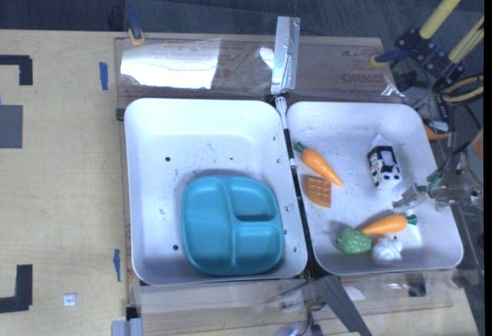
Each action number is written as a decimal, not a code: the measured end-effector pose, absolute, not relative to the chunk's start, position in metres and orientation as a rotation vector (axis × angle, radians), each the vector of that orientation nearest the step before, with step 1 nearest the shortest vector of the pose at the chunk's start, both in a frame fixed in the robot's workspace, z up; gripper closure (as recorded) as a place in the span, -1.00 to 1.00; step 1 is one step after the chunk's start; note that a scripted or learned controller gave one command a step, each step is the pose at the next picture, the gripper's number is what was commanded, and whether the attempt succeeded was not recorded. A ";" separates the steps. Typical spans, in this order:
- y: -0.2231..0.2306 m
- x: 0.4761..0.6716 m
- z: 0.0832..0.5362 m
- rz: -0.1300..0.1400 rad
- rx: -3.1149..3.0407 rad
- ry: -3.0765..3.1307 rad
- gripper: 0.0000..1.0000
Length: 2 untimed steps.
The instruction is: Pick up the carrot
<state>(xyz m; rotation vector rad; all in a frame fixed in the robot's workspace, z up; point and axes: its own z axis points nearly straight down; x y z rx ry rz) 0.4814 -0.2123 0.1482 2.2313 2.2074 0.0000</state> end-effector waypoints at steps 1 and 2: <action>-0.185 0.480 0.086 0.002 2.447 1.966 -1.00; -0.185 0.482 0.098 0.006 2.443 1.964 1.00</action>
